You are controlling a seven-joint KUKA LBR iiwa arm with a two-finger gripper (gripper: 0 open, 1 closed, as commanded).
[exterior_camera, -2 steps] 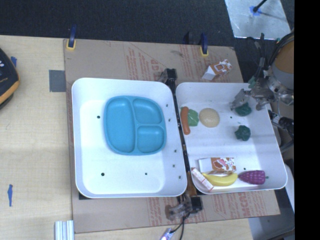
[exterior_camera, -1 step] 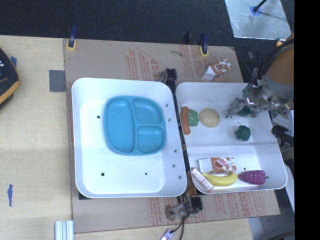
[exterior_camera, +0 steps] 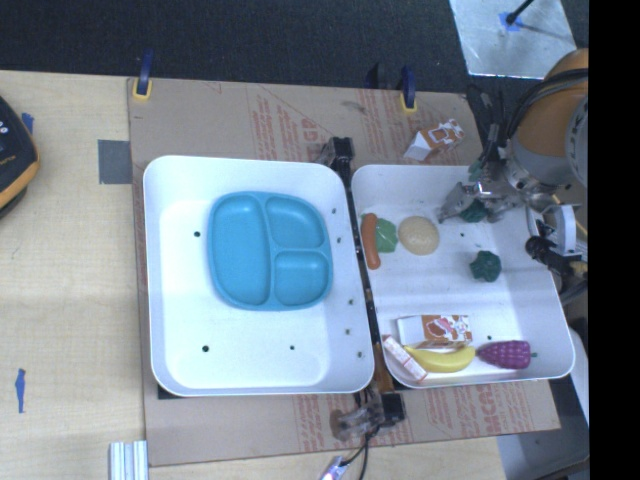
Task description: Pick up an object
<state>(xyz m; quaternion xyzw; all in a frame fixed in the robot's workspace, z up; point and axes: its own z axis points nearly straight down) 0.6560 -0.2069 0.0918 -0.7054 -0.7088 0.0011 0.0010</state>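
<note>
My gripper (exterior_camera: pixel 472 208) is low over the back of the right bin (exterior_camera: pixel 540 308), near its far wall, and it stands open. A small dark teal bit shows between its fingers; I cannot tell whether it is an object or part of the gripper. A beige round bun (exterior_camera: pixel 419 235) lies just left of it. A dark green broccoli piece (exterior_camera: pixel 486 265) sits a little in front. An orange sausage (exterior_camera: pixel 370 240) and a green item (exterior_camera: pixel 386 238) lie by the bin's left wall.
At the right bin's front lie a small carton (exterior_camera: pixel 435 328), a banana (exterior_camera: pixel 440 360) and purple grapes (exterior_camera: pixel 505 354). The left bin (exterior_camera: pixel 180 298) holds a blue divided plate (exterior_camera: pixel 270 249). Another small carton (exterior_camera: pixel 435 140) lies on the cardboard behind the right bin.
</note>
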